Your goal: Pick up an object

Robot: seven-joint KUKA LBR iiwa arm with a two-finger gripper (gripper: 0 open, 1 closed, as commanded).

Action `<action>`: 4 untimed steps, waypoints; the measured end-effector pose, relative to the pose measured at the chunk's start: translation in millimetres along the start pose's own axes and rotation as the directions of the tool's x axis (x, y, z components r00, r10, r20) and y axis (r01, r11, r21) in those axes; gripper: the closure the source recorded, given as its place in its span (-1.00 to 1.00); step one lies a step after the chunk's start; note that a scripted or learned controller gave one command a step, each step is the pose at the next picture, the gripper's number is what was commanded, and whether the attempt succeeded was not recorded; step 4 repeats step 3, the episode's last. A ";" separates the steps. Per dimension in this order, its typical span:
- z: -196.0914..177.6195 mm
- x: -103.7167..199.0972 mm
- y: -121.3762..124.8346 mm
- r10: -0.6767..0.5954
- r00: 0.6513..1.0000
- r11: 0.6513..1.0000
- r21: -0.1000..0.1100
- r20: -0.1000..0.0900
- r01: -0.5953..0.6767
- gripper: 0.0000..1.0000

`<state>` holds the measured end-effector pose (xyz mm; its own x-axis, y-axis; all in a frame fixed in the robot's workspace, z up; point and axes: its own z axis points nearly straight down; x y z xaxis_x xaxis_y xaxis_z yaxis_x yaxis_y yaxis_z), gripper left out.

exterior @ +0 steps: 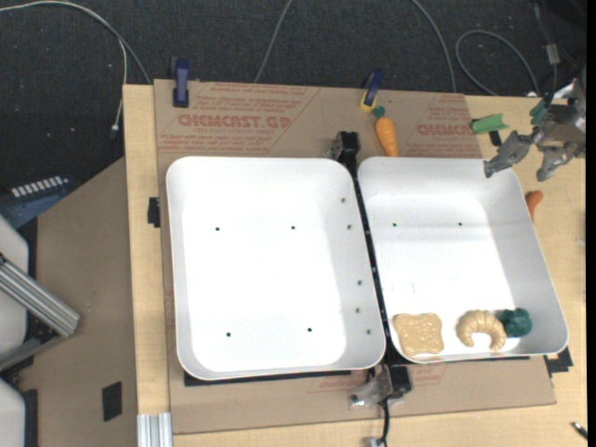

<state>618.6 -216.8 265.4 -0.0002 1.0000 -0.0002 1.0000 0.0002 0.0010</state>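
Three objects lie along the near edge of the right bin (466, 250): a tan slice of toast (418, 333), a beige croissant (482, 329) and a dark green round piece (515, 321) touching the croissant's right side. My gripper (527, 156) hangs at the far right, over the right bin's back right corner, well away from these objects. Its two fingers are spread apart with nothing between them.
The left bin (270, 259) sits beside the right one on a cardboard sheet. An orange carrot (386, 136) lies on the cardboard behind the bins. A green piece (487, 124) and a small orange piece (534, 200) lie by the right bin's far corner.
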 end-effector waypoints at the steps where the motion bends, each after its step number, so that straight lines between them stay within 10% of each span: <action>1: 54.7 34.0 -61.9 0.000 1.000 1.000 0.006 -0.002 0.000 -1.00; 3: 183.7 5.6 -119.5 0.003 1.000 1.000 0.006 -0.001 -0.003 -1.00; 4: 183.7 5.6 -119.5 0.003 1.000 1.000 0.006 -0.001 -0.003 -1.00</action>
